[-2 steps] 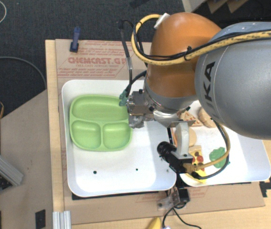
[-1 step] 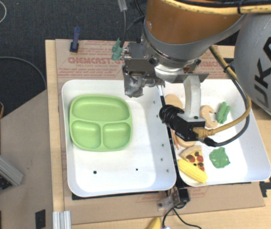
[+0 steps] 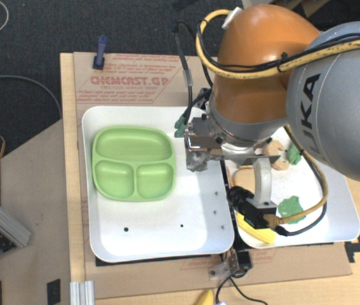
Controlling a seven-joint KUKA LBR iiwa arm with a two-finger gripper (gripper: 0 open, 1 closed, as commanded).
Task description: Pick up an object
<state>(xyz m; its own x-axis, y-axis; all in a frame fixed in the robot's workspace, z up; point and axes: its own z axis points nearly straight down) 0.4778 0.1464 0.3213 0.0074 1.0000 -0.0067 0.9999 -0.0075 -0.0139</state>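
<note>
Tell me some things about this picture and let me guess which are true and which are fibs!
1. The green plate has three sections. True.
2. The green plate sits in the right bin. False: it sits in the left bin.
3. The robot arm hangs over the right bin. True.
4. A yellow thing lies at the near edge of the right bin. True.
5. The green plate is full of food. False: nothing lies in its sections.
6. The bins are black. False: both are white.
</note>
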